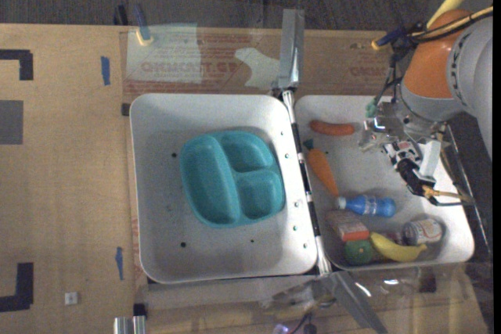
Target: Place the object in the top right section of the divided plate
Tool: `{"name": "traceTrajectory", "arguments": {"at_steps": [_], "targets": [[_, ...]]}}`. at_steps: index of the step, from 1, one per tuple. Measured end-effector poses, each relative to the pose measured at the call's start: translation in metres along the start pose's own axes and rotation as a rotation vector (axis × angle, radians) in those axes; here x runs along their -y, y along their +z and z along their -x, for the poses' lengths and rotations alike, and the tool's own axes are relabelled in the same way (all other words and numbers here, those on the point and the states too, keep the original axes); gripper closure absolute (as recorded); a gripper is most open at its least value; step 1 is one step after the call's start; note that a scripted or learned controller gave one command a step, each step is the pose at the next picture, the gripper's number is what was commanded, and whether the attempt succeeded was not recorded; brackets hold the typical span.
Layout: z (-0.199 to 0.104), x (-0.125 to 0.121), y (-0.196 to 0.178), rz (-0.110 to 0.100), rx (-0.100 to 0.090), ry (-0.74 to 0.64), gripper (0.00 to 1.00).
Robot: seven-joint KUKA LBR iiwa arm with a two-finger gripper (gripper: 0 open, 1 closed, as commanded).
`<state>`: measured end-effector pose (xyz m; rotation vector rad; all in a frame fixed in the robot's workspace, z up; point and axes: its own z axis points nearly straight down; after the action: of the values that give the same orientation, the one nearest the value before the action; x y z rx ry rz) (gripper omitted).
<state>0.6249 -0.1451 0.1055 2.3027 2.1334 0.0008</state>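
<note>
A teal divided plate (193, 195) lies in the left bin (156, 129); it has one large section on the left and two smaller ones on the right, and nothing lies in any of them. My gripper (381, 138) hangs over the upper part of the right bin (462, 242), just right of a red sausage (333, 127). No object shows between its fingers. An orange carrot (322, 172) lies by the bin's left wall, below the sausage.
Lower in the right bin are a blue bottle (369, 206), a small can (423, 231), a yellow banana (395, 248), a reddish-brown block (348, 226) and a green piece (360, 252). A metal divider (291, 51) stands behind the bins.
</note>
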Motion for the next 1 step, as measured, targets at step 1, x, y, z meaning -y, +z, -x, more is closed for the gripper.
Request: {"name": "traceTrajectory", "arguments": {"at_steps": [1], "targets": [[0.065,0.0594,-0.0702,-0.002,0.0,0.266,1.0]]}}
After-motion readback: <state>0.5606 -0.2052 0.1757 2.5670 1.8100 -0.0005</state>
